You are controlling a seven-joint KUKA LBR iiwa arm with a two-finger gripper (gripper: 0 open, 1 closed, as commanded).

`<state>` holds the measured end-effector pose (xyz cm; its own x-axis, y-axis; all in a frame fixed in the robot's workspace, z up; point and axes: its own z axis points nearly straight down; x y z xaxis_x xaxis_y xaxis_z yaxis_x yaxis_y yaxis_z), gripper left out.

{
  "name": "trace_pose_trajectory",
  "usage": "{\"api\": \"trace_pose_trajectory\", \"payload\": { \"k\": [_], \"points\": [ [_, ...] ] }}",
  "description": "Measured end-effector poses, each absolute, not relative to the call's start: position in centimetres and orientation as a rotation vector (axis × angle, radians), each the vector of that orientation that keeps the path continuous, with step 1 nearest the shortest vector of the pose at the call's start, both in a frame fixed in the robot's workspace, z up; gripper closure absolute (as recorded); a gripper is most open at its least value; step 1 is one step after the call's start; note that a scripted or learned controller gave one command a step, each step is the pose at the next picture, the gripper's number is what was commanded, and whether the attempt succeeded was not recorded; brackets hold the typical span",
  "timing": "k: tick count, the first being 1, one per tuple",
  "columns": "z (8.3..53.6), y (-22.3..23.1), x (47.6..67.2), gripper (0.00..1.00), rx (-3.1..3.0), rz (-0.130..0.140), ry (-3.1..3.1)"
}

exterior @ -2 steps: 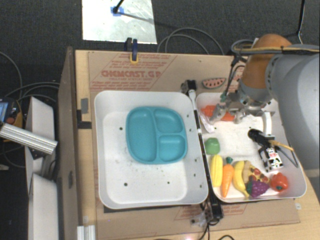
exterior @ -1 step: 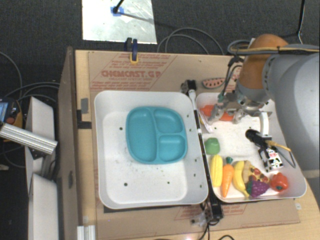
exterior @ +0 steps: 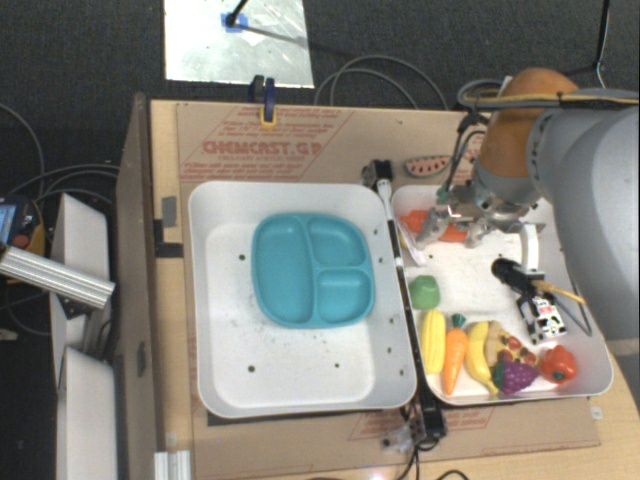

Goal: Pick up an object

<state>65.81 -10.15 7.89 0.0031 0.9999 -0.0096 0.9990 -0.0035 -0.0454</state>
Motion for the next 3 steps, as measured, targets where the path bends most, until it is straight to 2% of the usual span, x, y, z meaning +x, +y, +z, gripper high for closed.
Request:
{"api": "trace_pose_trajectory", "payload": {
  "k": [3],
  "points": [
    [7.90, -9.88, 65.78, 0.00, -2.212, 0.067, -2.202]
  ]
}}
